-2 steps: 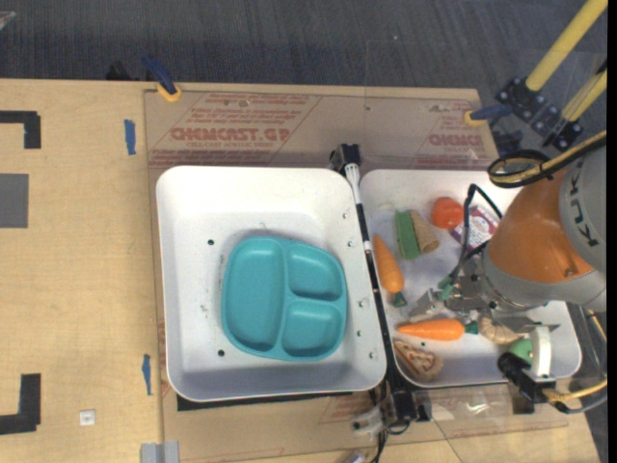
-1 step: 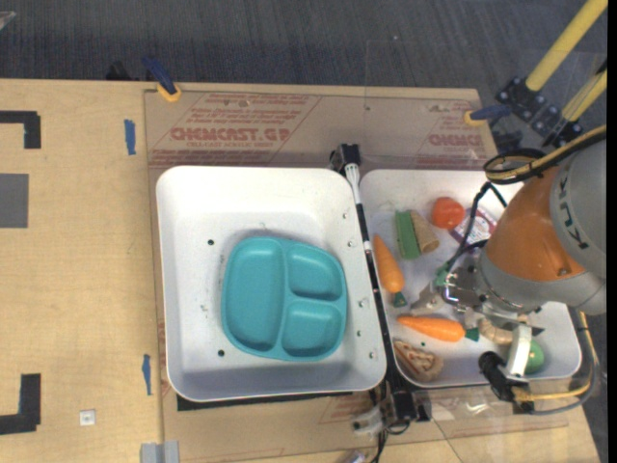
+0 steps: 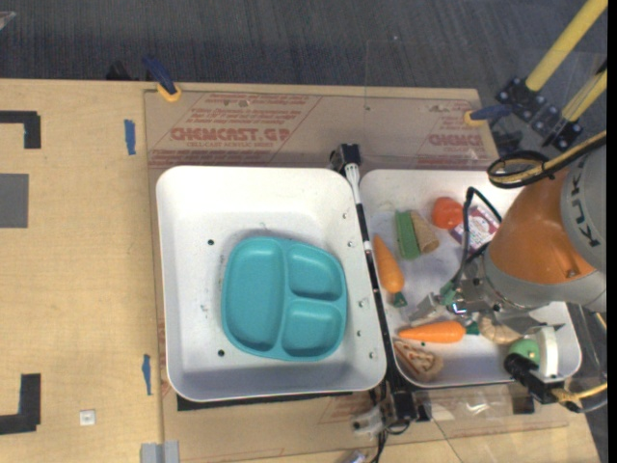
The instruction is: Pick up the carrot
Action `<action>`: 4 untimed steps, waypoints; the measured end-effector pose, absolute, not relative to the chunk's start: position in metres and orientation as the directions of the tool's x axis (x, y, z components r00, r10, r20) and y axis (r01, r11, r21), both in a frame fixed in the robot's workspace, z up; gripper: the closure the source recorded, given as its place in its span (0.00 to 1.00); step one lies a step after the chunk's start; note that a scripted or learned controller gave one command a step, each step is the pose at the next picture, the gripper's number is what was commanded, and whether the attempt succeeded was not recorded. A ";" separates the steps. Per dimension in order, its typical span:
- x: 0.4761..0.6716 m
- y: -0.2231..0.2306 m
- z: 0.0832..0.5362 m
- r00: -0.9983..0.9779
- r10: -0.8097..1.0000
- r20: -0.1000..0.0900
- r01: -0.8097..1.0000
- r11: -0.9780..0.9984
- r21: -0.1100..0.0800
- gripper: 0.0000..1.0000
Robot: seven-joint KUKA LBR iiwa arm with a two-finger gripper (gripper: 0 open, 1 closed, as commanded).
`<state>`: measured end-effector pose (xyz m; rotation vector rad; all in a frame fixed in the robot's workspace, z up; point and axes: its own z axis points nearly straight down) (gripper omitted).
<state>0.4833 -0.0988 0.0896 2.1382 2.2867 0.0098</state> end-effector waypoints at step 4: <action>0.487 -0.100 0.102 -0.406 0.914 -0.015 0.913 0.407 0.021 1.00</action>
